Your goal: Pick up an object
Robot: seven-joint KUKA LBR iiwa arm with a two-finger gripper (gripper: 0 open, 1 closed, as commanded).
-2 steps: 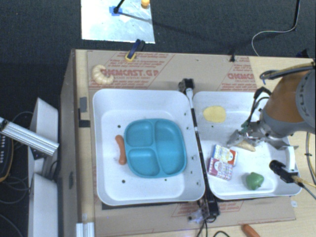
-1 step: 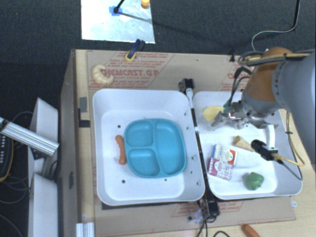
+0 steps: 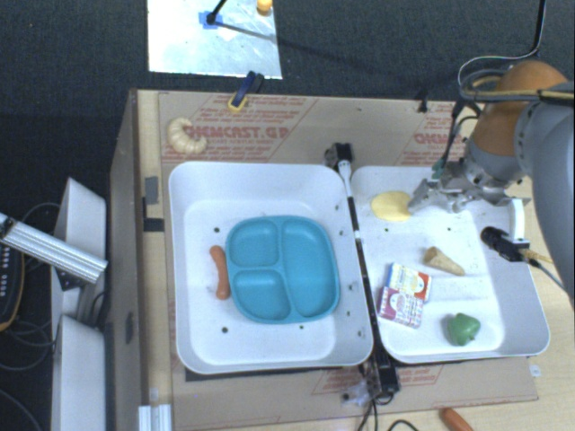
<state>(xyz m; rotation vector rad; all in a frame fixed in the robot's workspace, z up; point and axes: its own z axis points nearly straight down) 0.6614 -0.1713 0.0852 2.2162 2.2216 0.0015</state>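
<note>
- The jaws [image 3: 422, 197] are seen in the upper part of the right bin [image 3: 530, 326], just beside a flat yellow thing [image 3: 390, 206].
- It cannot be told if the jaws are spread or pressed together, because the tips are small and blurry. Nothing is seen held between them.
- The yellow thing is judged to be the one to be picked, since it is nearest. It lies at the upper left of the right bin, close to the wall between the two bins.
- It looks thin, light and maybe soft, like a toy slice. It is low on the floor of the bin, so it may be hard to get under. The edges are best pinched across the narrow way.
- A small tan cone [image 3: 444, 260] lies in the middle of the right bin. It looks light and hard, and may roll away if it is pushed.
- A little red and white packet [image 3: 404, 294] lies flat below the cone. A green lump [image 3: 462, 328] sits near the lower right corner.
- In the left bin [image 3: 193, 268] a blue tray [image 3: 281, 268] is seen, with an orange sausage [image 3: 220, 271] just beside it on the left.
- The arm is cut off at the right side of the frame.
- What the yellow thing really is cannot be made out. Its far side is partly hidden by the jaws.
</note>
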